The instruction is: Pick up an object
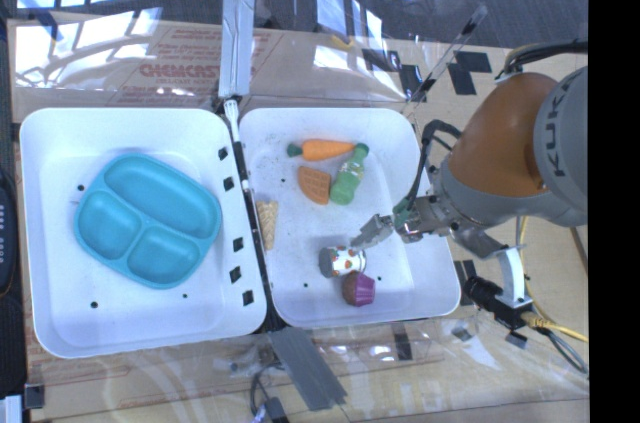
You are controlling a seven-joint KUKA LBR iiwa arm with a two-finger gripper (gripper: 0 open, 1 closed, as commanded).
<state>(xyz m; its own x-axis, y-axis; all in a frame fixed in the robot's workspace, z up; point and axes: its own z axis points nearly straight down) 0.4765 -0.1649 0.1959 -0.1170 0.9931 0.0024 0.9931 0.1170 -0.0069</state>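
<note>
— Where's the claw now?

— Low in the right bin, tips just above a small round toy, grey with a white and red-orange face. Whether the claw is spread or pressed together I cannot tell from here; nothing sits between its tips.

— So how should it go about the pick?

— I'd say drop straight over the toy's middle and straddle it. It looks rounded, so an off-centre squeeze could pop it sideways into the purple piece just beside it.

— Anything else nearby?

— A green bottle, a carrot and an orange slice lie further up, well apart. A blue divided plate lies in the left bin.
</note>
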